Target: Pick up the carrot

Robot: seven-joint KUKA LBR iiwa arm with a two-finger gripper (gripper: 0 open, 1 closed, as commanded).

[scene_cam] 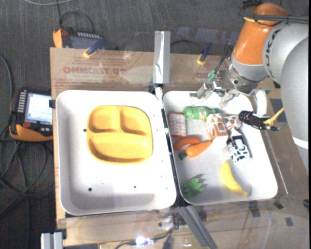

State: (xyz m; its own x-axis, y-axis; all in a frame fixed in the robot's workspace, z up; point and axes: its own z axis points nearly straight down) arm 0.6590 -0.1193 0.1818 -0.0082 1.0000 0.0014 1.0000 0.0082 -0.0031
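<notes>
I've got the arm [269,40] in at abt 1 o'clock over the right bin [272,188], orange band up top, gripper [237,145] hanging low near bin centre, slightly to 3 o'clock. Can't tell from this angle if the hand is released or clenched; nothing visibly in it, so I'm not calling a grasp.

Carrot [196,149] lies flat in the right bin, toward 9 o'clock, near the left wall, green tip pointing abt 8 o'clock. Gripper sits well to its 3 o'clock side, apart from it.

Risks as I judge them:
- Red/orange piece [184,141] lies touching or just beside the carrot at its 11 o'clock. Similar colour, so could grab the wrong one, or both.
- Carrot is tapered & round, likely rolls or squirts out if the grip lands off-centre.
- Packets [217,123] at carrot's 1 o'clock crowd the approach; could get nudged.
- Banana [229,179] at 5 o'clock & green veg [193,185] at 6 o'clock look clear enough.

Left bin [72,191] w/ yellow tray [120,134] isn't in play.
</notes>
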